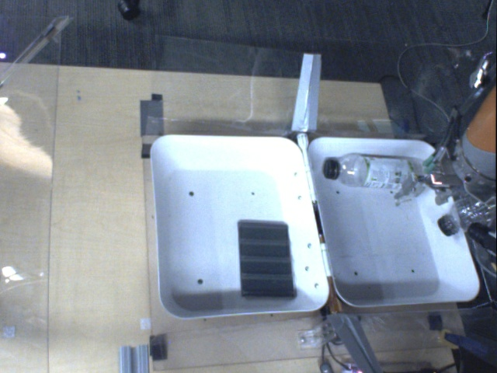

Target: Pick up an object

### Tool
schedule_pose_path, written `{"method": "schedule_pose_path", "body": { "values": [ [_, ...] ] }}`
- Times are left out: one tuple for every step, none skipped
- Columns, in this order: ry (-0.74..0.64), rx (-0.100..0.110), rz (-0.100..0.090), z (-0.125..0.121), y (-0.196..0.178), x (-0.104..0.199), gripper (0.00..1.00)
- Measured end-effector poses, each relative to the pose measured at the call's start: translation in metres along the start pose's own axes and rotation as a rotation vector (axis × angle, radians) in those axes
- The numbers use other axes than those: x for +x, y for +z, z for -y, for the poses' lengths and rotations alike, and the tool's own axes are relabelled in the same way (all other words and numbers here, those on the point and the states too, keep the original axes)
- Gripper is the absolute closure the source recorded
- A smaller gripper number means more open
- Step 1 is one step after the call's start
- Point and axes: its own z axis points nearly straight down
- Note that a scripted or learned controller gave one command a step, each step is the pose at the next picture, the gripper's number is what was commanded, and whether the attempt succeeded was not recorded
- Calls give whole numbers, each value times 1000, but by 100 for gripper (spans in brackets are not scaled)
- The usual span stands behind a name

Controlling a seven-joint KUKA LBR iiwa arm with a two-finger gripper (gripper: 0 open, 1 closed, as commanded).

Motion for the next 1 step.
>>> {"method": "schedule_pose_path", "body": {
  "values": [
    [-83,-2,0,-56,81,14,0]
  ]
}}
